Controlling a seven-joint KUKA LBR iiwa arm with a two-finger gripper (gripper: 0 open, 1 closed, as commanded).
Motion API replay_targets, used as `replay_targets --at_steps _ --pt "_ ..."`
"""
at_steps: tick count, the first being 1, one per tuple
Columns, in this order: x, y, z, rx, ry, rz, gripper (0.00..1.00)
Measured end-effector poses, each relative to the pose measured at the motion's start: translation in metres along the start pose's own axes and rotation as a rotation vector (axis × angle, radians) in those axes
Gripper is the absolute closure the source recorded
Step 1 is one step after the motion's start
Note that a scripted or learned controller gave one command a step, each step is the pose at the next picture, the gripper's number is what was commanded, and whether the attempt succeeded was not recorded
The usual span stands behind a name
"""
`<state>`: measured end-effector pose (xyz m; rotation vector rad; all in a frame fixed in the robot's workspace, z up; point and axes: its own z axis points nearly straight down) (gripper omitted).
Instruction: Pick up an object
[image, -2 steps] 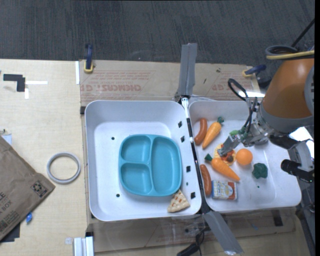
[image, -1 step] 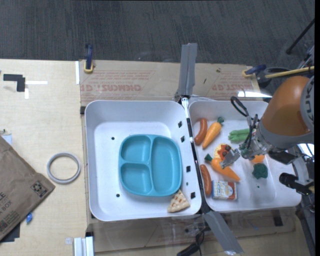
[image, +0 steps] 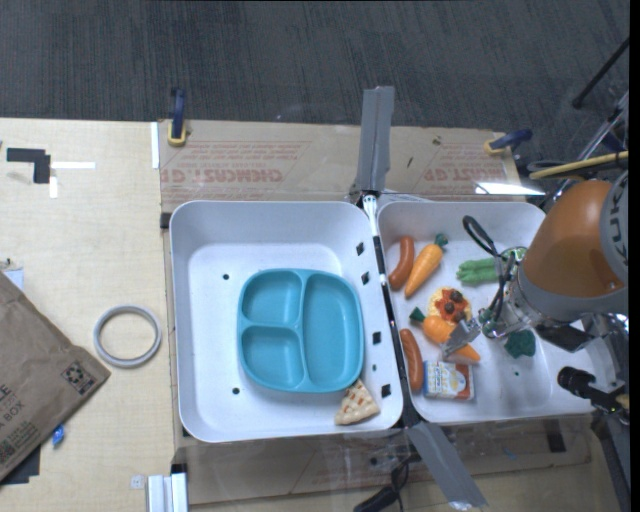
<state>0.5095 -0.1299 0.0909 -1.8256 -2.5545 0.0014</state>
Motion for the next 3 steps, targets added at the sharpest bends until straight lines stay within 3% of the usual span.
replay_targets --at_steps 1,2,3 --pt "-0.001 0.000 -0.009 0.000 0.000 0.004 1.00" --pt "0.021 0.067 -0.102 -0.001 -0.002 0.125 1.00" --pt "0.049 0.145 -0.103 0.022 0.001 0.087 1.00"
